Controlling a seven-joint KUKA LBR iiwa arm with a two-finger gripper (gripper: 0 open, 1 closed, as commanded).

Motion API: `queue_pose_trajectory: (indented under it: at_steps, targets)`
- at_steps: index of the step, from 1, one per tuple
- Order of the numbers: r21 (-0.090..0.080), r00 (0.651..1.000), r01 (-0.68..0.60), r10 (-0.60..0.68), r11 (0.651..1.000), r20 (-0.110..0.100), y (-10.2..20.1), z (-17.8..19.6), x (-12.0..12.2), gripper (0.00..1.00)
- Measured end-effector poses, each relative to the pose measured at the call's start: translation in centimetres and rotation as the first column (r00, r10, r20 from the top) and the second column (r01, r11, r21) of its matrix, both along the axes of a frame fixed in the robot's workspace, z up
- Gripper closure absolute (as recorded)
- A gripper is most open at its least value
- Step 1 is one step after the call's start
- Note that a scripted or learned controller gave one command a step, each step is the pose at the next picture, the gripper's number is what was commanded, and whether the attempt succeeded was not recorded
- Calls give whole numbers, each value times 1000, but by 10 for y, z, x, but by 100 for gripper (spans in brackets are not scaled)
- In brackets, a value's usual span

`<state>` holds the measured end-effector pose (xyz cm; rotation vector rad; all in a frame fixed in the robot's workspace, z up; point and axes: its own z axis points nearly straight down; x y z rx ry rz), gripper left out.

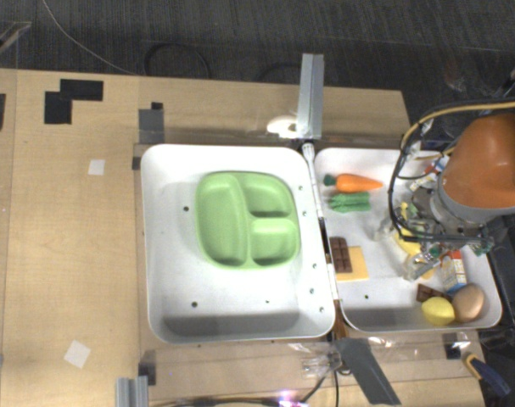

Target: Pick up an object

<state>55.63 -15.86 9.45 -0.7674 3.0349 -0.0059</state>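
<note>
Divided tray (244, 219) in left bin (168, 295) — toys right.

The arm (486, 172) hides part of a yellow object (407, 244).

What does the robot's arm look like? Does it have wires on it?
The arm has a big rounded orange part on top and grey metal below. Yes, black and yellow cables loop around it, and little coloured wires bunch near the gripper.

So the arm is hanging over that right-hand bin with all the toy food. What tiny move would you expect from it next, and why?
Probably a short, straight descent. The gripper hovers low in the right white bin, over a partly hidden yellow item, so something graspable seems to lie just below. What sits between its tips is too cluttered to tell.
</note>
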Motion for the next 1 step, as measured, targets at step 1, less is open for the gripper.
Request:
queue_pose_trajectory:
  at_steps: [1]
  targets:
    - [3,989,146,-146,989,7,70,-3,-1,0]
